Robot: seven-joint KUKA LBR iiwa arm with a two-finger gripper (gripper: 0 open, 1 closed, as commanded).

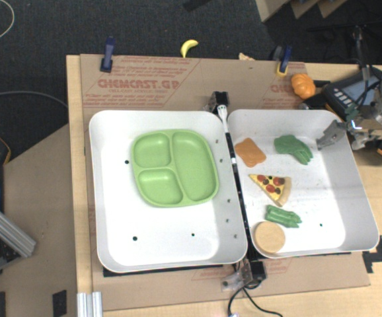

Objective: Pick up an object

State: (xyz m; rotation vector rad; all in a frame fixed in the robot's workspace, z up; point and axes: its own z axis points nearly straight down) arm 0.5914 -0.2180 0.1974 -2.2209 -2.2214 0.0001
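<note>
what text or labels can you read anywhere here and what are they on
"CHEMCAST G P": red print on the brown board behind the left bin; the last letters are unsure.
Smaller red line above it: too blurred to read.
Fainter red print on the board behind the right bin, near: too blurred to read.
Nothing readable on the green divided plate or the toy food.

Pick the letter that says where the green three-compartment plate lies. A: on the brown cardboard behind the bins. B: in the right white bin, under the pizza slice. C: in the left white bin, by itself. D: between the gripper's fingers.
C: the green three-compartment plastic plate lies flat in the left shallow white bin, with no other object in that bin.
</note>
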